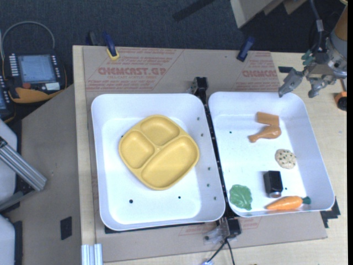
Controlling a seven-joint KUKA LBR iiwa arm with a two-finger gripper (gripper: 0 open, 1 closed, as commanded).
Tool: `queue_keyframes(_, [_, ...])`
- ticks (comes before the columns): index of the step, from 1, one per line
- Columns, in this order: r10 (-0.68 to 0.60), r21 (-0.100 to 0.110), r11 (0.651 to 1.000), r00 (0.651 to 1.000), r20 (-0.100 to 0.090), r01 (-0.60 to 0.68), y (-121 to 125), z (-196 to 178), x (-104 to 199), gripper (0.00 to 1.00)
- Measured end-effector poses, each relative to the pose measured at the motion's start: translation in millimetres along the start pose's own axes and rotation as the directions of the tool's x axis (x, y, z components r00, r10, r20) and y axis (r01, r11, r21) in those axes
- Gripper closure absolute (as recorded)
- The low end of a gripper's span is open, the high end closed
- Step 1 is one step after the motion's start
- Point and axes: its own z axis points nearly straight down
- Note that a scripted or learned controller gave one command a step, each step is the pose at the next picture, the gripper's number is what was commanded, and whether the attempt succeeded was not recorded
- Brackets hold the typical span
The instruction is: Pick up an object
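No object is yet held. The gripper (302, 84) is seen spread open above the right bin's (237, 115) far right corner; the chicken leg (266, 127) lies nearest, untouched.

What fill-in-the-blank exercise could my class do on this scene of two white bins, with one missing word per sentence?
1. The yellow plate lies in the ____ bin.
2. The plate has ____ compartments.
3. In the right bin, the carrot lies nearest the black block and the ____ leaf.
4. The gripper hangs with its fingers ____, above the right bin's far corner.

Missing words: left; three; green; open
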Motion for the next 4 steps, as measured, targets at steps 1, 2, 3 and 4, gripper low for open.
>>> queue_keyframes(1, [-0.004, -0.015, 1.000, 1.000, 0.003, 0.004, 2.3, -9.8, 1.1, 0.00])
queue_keyframes(2, [-0.004, -0.010, 1.000, 1.000, 0.002, 0.004, 0.1, 42.3, 11.2, 0.00])
queue_keyframes(3, [-0.004, -0.010, 1.000, 1.000, 0.002, 0.004, 1.8, 85.1, 9.5, 0.00])
queue_keyframes(4, [-0.004, -0.010, 1.000, 1.000, 0.002, 0.004, -1.4, 128.6, 6.8, 0.00])
